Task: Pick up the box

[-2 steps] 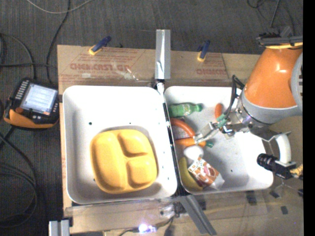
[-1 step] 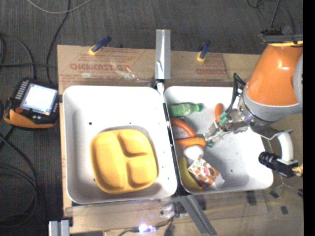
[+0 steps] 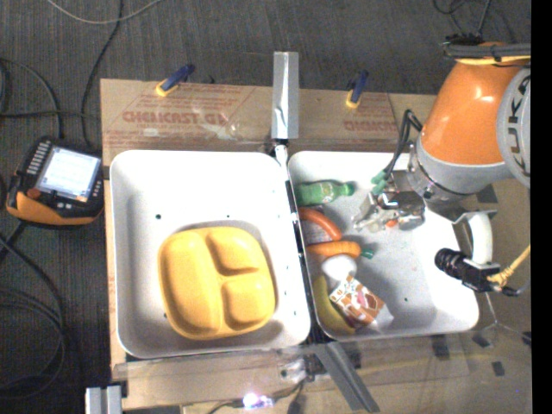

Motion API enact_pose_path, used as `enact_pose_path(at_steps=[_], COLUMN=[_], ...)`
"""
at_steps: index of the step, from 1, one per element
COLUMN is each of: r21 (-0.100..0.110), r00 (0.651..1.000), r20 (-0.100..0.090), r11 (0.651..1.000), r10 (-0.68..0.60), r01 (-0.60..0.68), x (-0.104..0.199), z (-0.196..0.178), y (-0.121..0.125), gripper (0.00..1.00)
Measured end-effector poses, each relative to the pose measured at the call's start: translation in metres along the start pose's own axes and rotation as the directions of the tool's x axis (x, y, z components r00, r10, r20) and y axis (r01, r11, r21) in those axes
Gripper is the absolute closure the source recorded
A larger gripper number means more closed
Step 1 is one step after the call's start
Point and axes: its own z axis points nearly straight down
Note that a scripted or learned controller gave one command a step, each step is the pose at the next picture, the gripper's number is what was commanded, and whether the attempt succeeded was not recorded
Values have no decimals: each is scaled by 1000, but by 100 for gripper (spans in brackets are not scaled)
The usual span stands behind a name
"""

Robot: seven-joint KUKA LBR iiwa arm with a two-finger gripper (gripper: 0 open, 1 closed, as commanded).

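box (image 3: 354, 300) in right bin (image 3: 431, 317), gripper (image 3: 385, 211) above bin, apparently holding nothing

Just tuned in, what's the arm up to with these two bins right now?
The arm's gripper is over the upper part of the right bin, apart from the box, which lies near that bin's front left corner beside a carrot and a green bottle. Nothing shows between its fingers, so the box is not yet picked up. The left bin holds a yellow divided plate.
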Motion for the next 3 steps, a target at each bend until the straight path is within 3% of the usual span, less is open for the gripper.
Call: enact_pose_path(at_steps=[1, 2, 3], r21=[0, 2, 0], r00=[1000, 999, 964], r20=[1, -1, 3], r11=[1000, 999, 964], r10=[1, 47, 266], r01=[-1, -47, -266], x=[0, -67, -93], z=[0, 113, 151], y=[0, -21, 111], gripper=[0, 0, 0])
